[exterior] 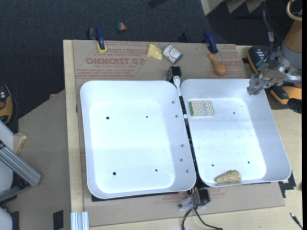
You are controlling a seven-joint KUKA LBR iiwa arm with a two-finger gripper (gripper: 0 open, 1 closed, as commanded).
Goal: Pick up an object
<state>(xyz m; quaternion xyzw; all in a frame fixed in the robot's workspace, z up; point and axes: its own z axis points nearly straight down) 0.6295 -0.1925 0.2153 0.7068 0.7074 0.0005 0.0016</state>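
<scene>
The gripper (256, 85) is up at the far right corner of the right bin (268, 143), a small grey metal claw hanging just over the rim, and honestly it's too small and blurry for me to tell how it's set or whether anything is in it. Nothing visible hanging from it anyway. Closest thing inside that bin is a flat rectangular pad (202, 108) with a pale dotted pattern and green edge, lying near the far left corner, well apart from the gripper. Down at the near edge of the same bin sits a lumpy tan piece (228, 177), kind of crusty looking like bread, shape a rough wedge. Both bins are smooth glossy white plastic with rounded corners and a few dark dots on the floor; the left bin (96, 176) sits right alongside, edges touching along a dark seam. Beyond them on the brown cardboard-covered surface (76, 66) with red print there's a yellow wedge (154, 51), a small silvery box-like thing (172, 53) just beside it, and a rounded tan wooden-looking piece (218, 65) further right.
</scene>
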